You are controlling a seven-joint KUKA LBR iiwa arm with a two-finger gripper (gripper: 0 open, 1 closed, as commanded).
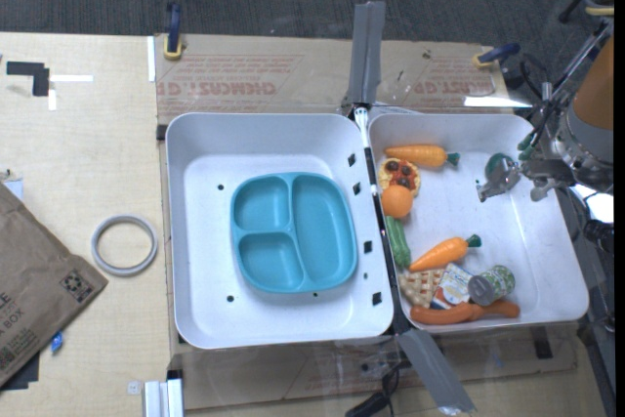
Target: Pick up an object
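Note:
The right bin (547, 259) holds toy food along its left and front sides. There is a carrot (420, 154) at the back, a pizza slice (400, 175), an orange (396, 200), a green cucumber (397, 241), a second carrot (444, 252), a waffle (420, 286), a small can (491, 283) and a red sausage (467, 312). My gripper (513, 188) hangs over the right part of this bin. Its fingers are spread open with nothing between them. It is apart from all the food, with bare bin floor beneath it.
The left bin (195, 210) holds a blue divided plate (293, 231). A grey divider bar (367, 54) runs between the bins. On the bench to the left lie a tape ring (124, 243) and a brown cardboard box (34, 293).

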